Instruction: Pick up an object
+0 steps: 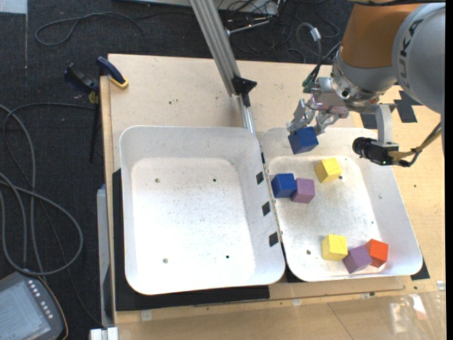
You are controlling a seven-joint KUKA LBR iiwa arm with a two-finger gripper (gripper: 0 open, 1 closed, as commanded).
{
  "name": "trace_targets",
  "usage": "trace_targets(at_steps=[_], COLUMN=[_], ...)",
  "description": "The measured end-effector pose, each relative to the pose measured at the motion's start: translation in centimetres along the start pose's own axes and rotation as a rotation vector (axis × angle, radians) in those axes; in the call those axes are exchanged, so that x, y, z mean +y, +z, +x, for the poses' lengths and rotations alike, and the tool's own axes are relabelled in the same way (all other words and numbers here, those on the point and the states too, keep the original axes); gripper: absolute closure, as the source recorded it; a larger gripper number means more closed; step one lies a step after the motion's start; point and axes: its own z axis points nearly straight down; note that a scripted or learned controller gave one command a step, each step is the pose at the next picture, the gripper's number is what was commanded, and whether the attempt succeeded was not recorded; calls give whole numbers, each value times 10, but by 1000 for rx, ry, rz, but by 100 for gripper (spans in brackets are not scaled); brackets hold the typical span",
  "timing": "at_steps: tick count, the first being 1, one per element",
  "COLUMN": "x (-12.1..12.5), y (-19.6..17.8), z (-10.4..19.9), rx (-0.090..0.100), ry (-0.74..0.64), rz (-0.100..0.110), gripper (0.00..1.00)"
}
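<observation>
I see the gripper [309, 125] clamped on a blue cube [304, 140], lifted over the right bin's [396, 211] far rim; my view of the fingers is partly blocked by the wrist.

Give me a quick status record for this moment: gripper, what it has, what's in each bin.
gripper: two-finger gripper above the right bin's far edge
held: blue cube between its fingers, lifted
right white bin: blue cube touching purple cube; yellow cube; near corner cluster of yellow cube, purple cube, orange cube
left white bin: no cubes
</observation>
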Motion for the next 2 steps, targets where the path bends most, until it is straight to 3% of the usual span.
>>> trace_targets(at_steps=[1,2], x=[-12,-41], y=[10,12], z=[59,103], rx=[-1,-1], ry=[0,1], rz=[0,0], gripper=[100,100])
